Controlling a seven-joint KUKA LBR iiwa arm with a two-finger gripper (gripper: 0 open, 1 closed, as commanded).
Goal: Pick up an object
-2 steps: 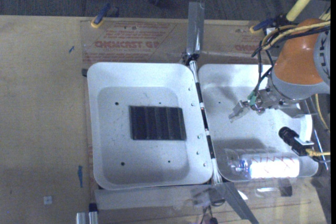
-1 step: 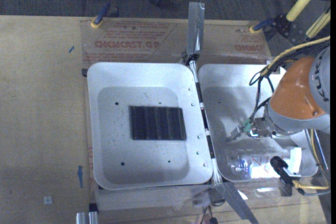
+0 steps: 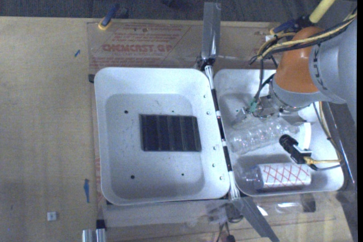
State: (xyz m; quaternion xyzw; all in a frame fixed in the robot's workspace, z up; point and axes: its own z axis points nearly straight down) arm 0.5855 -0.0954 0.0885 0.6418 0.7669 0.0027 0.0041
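A clear, crumpled plastic bottle (image 3: pixel 256 136) lies across the middle of the right bin (image 3: pixel 336 177). In front of it, near the bin's front wall, lies a white cylinder with a red lattice pattern (image 3: pixel 285 175) and a grey end cap. My gripper (image 3: pixel 255 108) hangs over the far half of the right bin, just behind and above the bottle. The grey arm with its orange band comes in from the right. A flat black ribbed rectangle (image 3: pixel 170 132) rests in the middle of the left bin (image 3: pixel 113 83).
The two white bins sit side by side, split by a thin metal rail (image 3: pixel 211 42). A brown board with red lettering (image 3: pixel 142 45) lies behind the left bin. The wooden bench extends to the left.
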